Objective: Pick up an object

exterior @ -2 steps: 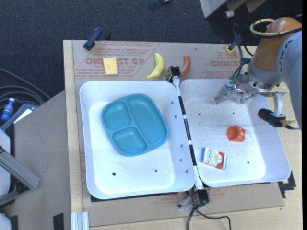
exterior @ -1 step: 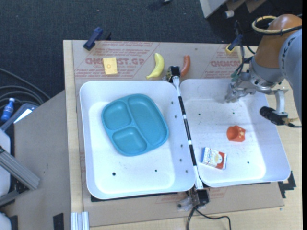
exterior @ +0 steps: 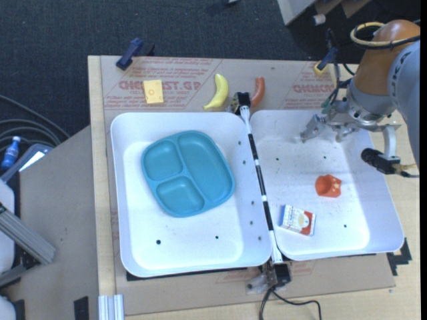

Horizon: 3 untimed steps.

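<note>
Orange block [exterior: 327, 186] is lying light and rigid, graspable across its sides; hand [exterior: 328, 128] is hovering open, empty.

bright, even overhead light, soft shadows, slightly soft focus throughout.

Single fixed camera — above bench [exterior: 100, 179], slanted down, both bins framed.
</note>
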{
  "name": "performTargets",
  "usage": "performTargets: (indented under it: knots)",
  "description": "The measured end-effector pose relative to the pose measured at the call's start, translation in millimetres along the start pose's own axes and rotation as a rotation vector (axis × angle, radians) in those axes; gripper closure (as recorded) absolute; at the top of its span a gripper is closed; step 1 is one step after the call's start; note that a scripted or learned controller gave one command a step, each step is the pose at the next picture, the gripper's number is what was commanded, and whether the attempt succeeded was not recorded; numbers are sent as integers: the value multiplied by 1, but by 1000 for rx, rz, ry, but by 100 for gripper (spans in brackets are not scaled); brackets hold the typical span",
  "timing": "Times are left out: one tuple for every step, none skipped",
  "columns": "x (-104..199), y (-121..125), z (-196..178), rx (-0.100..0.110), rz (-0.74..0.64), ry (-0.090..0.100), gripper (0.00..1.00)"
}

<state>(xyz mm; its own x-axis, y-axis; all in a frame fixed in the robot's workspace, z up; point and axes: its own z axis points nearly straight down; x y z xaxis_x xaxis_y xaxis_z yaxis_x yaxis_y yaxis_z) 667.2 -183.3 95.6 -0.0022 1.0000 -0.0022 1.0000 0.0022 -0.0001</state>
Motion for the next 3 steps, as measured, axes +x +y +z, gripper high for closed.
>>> performTargets:
  knots:
    - [22,-1,11,2,1,3,0]
    - [-28,1,10,4,-2,14,0]
    - [-6,0,10,1,1,3,0]
